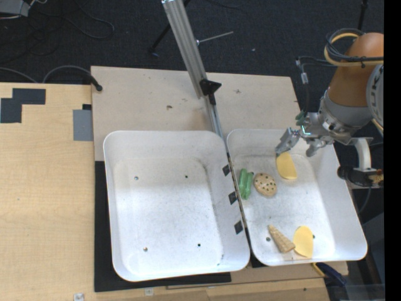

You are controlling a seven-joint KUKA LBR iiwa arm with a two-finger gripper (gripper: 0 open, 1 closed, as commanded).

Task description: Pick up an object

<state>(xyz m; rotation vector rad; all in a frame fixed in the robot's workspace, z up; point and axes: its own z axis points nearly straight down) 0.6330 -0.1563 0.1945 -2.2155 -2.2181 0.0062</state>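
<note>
The right bin (338,205) holds several small items. A yellow oval piece (287,166) lies near its back, a speckled brown cookie (265,185) sits to its left, and a green piece (245,184) rests against the divider. Toward the front lie a tan cone (281,238) and a second yellow piece (304,241). My gripper (299,143) hangs over the back of the right bin, just above the yellow oval piece, its fingers spread open with nothing between them.
The left bin (125,162) sits beside the right one, with black clips along the shared wall. A slanted aluminium rail (191,55) rises behind the bins. A wooden board lies at left, and cables trail at the far right.
</note>
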